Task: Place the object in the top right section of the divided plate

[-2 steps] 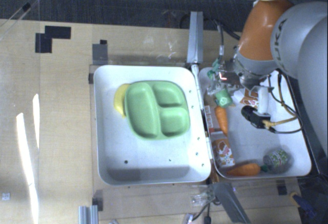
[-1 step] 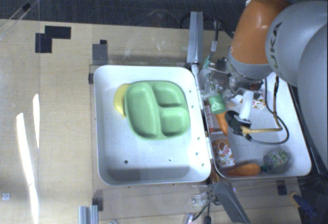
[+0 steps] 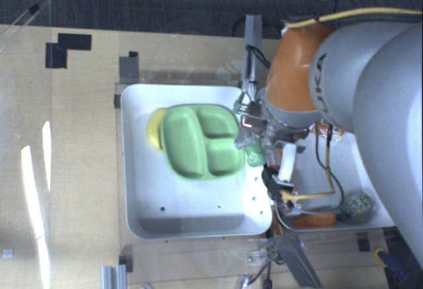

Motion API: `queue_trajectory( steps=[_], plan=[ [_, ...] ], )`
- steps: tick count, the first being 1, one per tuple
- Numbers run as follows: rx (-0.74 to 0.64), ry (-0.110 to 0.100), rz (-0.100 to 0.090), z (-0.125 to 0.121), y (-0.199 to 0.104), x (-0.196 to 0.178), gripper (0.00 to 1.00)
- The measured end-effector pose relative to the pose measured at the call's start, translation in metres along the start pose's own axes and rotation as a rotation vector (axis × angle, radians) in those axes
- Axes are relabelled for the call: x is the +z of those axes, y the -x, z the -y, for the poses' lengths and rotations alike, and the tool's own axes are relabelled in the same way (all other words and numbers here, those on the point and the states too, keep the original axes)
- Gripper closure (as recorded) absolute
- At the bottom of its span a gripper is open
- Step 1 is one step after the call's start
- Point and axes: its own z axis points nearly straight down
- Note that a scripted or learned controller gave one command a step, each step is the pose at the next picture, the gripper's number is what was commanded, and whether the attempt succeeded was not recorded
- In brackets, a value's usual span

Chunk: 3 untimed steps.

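Observation:
A green divided plate (image 3: 198, 141) lies in the left white bin (image 3: 192, 218), its three sections facing up. From under the plate's left edge a yellow object (image 3: 154, 129) pokes out. My gripper (image 3: 248, 137) hangs at the plate's right rim, over the gap between the two bins. A small green object (image 3: 254, 157) sits right below the gripper, at the plate's lower right corner. Whether the gripper holds it cannot be made out. The grey arm with its orange band (image 3: 294, 76) covers much of the right bin.
In the right bin an orange object (image 3: 310, 219) lies at the near edge, and a green patterned object (image 3: 357, 203) lies to its right. Cables (image 3: 327, 178) hang off the wrist. The left bin's near floor is bare white.

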Motion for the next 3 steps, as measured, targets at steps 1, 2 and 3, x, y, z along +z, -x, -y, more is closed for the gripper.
queue_trajectory(
  steps=[1, 2, 3],
  plan=[
    [-0.056, 0.000, 0.000, -0.036, -0.055, 0.040, 1.00],
    [-0.187, 0.001, -0.001, 0.007, -0.023, -0.027, 1.00],
    [-0.186, 0.001, -0.001, 0.007, -0.023, -0.027, 0.00]
  ],
)
